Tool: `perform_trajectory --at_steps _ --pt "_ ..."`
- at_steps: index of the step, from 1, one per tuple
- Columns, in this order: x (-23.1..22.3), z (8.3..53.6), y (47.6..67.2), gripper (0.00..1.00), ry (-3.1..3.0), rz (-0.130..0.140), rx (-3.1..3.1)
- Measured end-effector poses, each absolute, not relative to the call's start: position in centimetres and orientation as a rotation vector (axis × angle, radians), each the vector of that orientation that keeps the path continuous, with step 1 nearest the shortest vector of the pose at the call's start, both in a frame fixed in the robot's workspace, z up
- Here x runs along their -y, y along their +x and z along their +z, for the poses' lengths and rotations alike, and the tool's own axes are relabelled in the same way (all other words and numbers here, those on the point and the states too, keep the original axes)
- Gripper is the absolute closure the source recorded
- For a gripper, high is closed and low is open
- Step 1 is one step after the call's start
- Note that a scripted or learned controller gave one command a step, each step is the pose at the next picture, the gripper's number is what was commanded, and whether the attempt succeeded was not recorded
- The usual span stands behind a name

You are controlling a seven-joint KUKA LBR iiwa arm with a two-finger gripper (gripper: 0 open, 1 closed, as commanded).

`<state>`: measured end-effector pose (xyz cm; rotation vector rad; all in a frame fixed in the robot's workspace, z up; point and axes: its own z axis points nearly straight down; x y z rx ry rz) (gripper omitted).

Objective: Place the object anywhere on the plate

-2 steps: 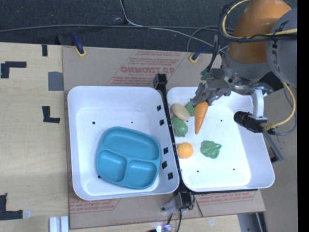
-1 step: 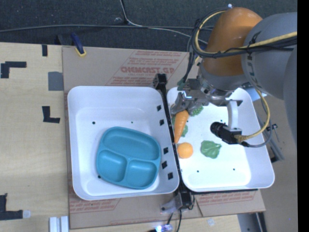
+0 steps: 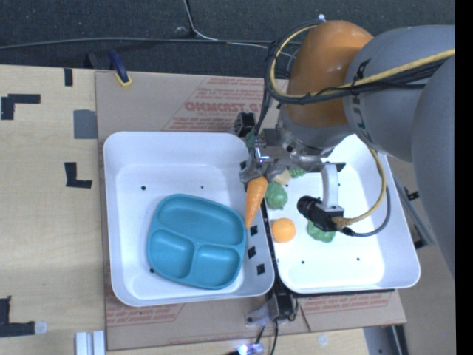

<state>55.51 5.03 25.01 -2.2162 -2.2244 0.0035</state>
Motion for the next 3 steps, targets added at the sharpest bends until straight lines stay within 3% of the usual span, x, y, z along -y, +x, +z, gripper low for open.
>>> perform_trajectory --at_steps 1,2,3 --pt "-9.7 23.6 52.5 1.0 -2.215 0.006 2.224" --pt "-14.4 22.9 52.4 1.0 -2.215 0.003 2.226" --pt "-14.2 22.9 52.4 0.0 -2.217 0.004 2.224"
